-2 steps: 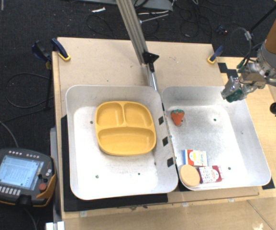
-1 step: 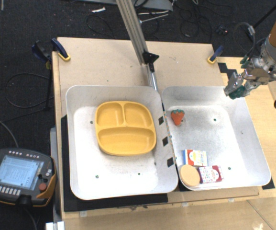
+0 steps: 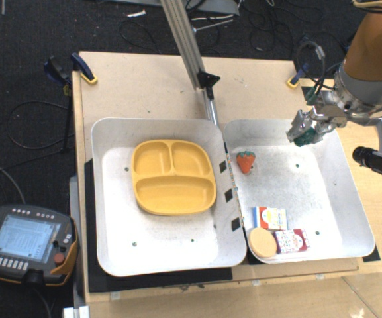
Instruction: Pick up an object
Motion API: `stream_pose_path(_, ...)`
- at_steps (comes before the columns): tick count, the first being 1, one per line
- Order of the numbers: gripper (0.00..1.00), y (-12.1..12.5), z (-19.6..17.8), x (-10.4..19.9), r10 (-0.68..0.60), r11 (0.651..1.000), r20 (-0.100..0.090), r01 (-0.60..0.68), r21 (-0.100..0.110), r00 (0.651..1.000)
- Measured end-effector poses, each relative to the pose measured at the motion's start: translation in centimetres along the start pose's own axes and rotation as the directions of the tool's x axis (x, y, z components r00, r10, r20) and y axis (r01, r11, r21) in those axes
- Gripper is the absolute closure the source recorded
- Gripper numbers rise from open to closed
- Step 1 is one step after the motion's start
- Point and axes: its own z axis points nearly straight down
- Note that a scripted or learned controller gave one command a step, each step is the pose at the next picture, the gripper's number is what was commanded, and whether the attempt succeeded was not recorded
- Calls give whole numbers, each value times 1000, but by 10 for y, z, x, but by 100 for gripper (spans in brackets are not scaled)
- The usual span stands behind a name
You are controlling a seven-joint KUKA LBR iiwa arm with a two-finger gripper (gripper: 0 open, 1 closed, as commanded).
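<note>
A pale wooden bench [image 3: 144,85] on dark carpet carries two shallow white bins. The left bin [image 3: 111,244] holds a yellow divided plastic tray [image 3: 174,177]. The right bin [image 3: 330,191] holds a small red toy strawberry [image 3: 245,161], a round tan disc [image 3: 263,243] and two small printed boxes [image 3: 280,228]. The jaws [image 3: 304,135] hang over that bin's far corner; whether they are apart or together cannot be told.

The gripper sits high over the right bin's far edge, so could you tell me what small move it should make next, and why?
Probably ease the gripper toward the toy strawberry, then descend: it lies alone on bare floor of the right bin.
</note>
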Motion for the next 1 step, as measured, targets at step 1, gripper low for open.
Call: stream_pose_path(1, 100, -10, 15, 46, 0, 1000, 0, 0, 0, 1000)
